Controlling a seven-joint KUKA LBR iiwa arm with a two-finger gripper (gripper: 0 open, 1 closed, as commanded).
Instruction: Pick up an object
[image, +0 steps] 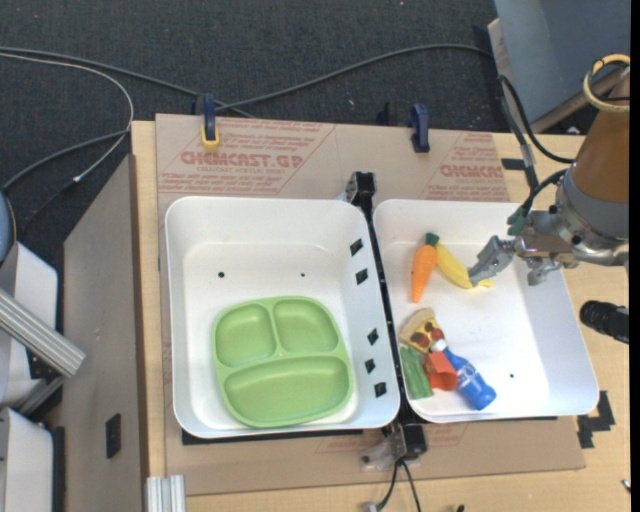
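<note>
Camera view: the left bin (190, 300) holds a green three-compartment tray (283, 360). The right bin (545, 350) holds an orange carrot (424, 268), a yellow banana (455, 269), a pizza slice (420, 330) and a blue bottle (468, 380). The gripper (495, 262), fingers apart and holding nothing, hovers just beside the banana. The cardboard (300, 150) reads "CHEMCAST".

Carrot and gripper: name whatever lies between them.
In the camera view, a yellow banana lies between the carrot and the gripper, close beside the carrot, its far end by the gripper.
</note>
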